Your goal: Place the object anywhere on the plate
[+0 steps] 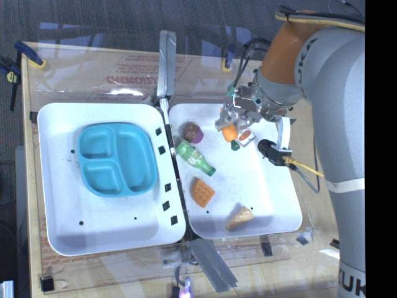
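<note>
Hanging over the right bin (pixel 282 210), the gripper (pixel 232 124) has a small orange toy fruit (pixel 229 133) between its fingers, clamped on it. The fruit looks light, hard and smooth, so it may slip; a hold across its middle seems safest. The blue plate (pixel 118 158), with 3 compartments, lies far to the gripper's left, in the other bin (pixel 53 216).
</note>
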Available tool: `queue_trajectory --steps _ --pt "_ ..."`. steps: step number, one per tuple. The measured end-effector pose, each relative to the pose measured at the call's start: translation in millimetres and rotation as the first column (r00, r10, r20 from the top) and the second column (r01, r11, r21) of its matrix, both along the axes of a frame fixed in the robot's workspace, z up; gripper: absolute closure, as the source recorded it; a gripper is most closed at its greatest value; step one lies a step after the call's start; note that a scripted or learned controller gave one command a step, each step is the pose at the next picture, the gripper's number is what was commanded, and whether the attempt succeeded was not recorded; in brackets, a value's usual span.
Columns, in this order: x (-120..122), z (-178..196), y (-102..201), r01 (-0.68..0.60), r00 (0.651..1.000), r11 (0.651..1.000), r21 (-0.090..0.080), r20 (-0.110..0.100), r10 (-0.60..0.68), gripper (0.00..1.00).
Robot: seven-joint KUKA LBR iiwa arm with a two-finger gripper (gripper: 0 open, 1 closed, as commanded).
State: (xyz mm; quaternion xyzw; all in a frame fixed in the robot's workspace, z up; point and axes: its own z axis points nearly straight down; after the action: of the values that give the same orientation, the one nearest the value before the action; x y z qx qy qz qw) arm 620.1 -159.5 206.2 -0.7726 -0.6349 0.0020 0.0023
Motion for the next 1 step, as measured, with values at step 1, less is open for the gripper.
queue_trajectory --steps 1 --pt "2.7 -42.4 63.3 -0.047 0.999 0.999 -0.001 0.0 0.047 1.0"
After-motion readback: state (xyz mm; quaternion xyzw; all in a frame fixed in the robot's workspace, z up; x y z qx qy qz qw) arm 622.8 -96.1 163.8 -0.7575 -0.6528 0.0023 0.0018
